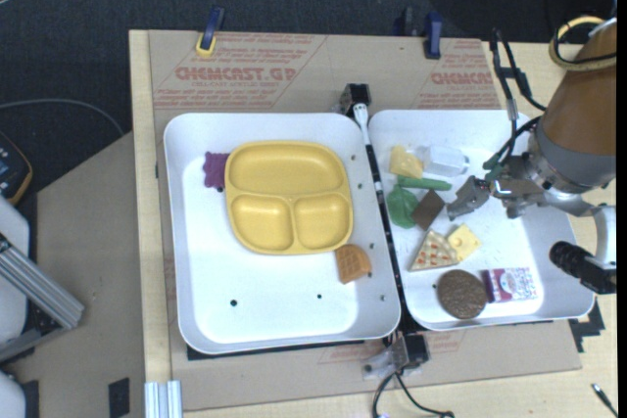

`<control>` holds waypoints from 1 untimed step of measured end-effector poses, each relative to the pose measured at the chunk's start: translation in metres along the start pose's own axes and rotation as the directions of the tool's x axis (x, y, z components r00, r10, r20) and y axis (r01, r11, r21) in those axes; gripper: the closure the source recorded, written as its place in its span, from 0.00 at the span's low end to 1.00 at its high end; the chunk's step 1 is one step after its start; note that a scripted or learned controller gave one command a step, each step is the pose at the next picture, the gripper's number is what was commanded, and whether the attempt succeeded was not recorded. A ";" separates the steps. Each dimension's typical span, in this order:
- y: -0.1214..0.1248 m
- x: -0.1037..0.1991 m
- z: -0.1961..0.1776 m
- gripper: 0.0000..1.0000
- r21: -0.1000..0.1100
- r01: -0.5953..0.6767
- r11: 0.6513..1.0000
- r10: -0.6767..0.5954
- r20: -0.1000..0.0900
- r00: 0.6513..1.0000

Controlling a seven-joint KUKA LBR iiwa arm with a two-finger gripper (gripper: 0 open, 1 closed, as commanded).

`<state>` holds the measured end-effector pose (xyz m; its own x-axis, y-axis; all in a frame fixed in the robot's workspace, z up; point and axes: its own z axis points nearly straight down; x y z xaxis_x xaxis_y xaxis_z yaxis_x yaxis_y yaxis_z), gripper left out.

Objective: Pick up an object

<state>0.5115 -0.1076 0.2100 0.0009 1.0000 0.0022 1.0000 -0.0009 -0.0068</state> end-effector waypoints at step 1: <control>0.000 0.008 0.045 0.00 -0.002 0.001 1.000 -0.001 0.000 1.000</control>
<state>0.5117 -0.0993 0.1648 0.0003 1.0000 0.0024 1.0000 -0.0003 -0.0052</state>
